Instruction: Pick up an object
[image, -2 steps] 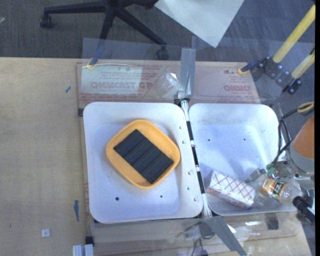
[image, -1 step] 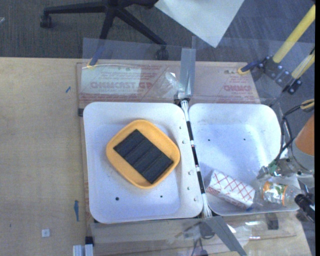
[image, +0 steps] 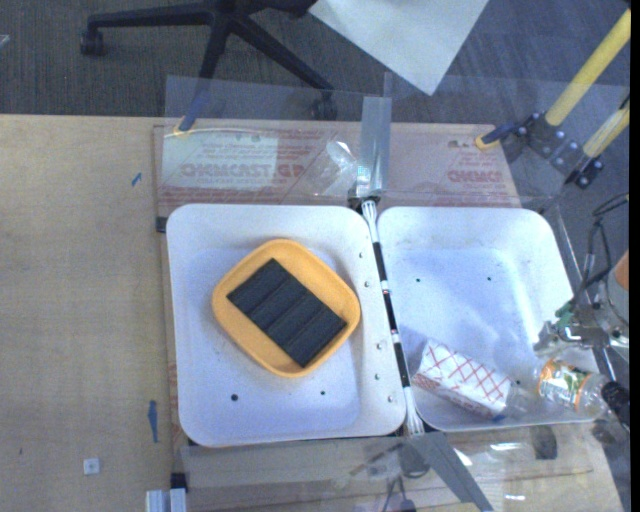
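A yellow square dish with a black ribbed pad on it (image: 286, 305) lies in the middle of the left bin (image: 200, 400). In the right bin (image: 470, 250), a red-and-white checked carton (image: 462, 378) rests near the front wall. A clear plastic bottle with an orange-green label (image: 565, 384) lies on its side at the front right corner. My gripper (image: 578, 328) sits low at the right bin's right rim, just above the bottle and right of the carton. It is partly cut off by the frame edge, and nothing visible is held in it.
A clear plastic sheet and a metal bracket (image: 374, 150) stand behind the bins. Yellow-handled tools (image: 590, 70) lie at the back right. The wooden bench (image: 80, 300) stretches out to the left.
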